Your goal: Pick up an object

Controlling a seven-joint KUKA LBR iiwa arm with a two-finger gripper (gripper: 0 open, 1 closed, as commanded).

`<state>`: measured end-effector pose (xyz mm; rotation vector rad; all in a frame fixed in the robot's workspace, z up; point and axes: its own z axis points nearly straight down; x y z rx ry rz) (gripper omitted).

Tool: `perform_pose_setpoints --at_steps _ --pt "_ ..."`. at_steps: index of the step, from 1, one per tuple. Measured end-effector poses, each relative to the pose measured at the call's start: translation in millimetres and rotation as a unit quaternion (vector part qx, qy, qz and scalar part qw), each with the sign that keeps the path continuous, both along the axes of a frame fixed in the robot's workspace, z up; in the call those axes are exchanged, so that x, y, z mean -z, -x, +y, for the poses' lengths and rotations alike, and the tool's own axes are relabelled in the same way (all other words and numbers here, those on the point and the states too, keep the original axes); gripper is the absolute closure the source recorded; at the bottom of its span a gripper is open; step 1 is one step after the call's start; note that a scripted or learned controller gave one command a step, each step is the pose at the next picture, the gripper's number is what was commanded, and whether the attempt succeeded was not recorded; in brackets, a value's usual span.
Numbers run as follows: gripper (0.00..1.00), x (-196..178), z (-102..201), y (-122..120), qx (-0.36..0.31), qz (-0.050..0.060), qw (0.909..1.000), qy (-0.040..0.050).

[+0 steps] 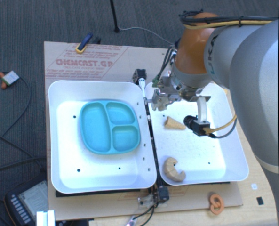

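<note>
Camera view puts my end effector (163, 99) right of centre, grip state I cannot tell, apparently approaching; next I'd lower toward the wedge (174, 123) just below.

Bright, even overhead light across frame. Two shallow white plastic bins: left one (54, 140) clean white, right one (233, 166) near overexposed at frame centre-right, surface detail washed out. Soft short shadows only: thin dark rim under light blue three-compartment plastic tray (110, 126), faint shade beneath grey arm with orange band (214, 41). Mild sheen on orange band. Dark grey carpet (17, 22) at upper left darker, texture visible. Focus sharp on printing of brown cardboard sheet (90, 60); huge arm body at right edge soft, slightly blurred. No obvious edge distortion.
</note>
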<state>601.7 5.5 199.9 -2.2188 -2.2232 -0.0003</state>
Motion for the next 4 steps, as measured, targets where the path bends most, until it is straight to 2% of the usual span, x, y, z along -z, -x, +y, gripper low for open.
perform_pose_setpoints --at_steps 1,2,3,4 --pt "1.0 -14.0 6.1 97.1 0.001 0.001 1.0 0.0005" --pt "1.0 16.4 46.1 118.7 0.0 0.002 1.0 0.0003" --pt "1.0 15.7 -22.2 118.1 0.002 0.001 1.0 0.0009" --pt "0.0 15.9 -21.4 118.1 0.001 0.001 1.0 0.0003"
